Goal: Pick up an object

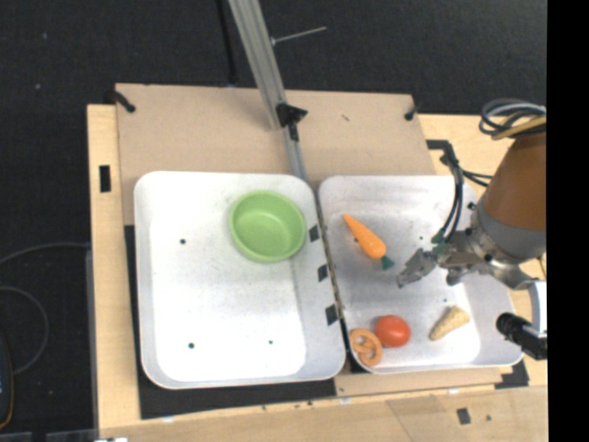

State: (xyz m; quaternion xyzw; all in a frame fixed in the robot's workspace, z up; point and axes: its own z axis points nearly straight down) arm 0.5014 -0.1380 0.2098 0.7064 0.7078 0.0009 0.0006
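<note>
gripper (pixel 416 267) low over the right bin (pixel 405 196), just right of the carrot's (pixel 365 237) green tip; whether its pincer is spread or pressed together cannot be told, nothing seen between it. tomato (pixel 393 331), orange slice (pixel 365 346) and pale wedge (pixel 449 322) along near edge. green bowl (pixel 268 226) in left bin (pixel 175 274), far side.

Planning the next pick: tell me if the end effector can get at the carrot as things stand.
Probably yes. The carrot lies alone in the right bin, just left of the end effector, with nothing on or against it.
</note>
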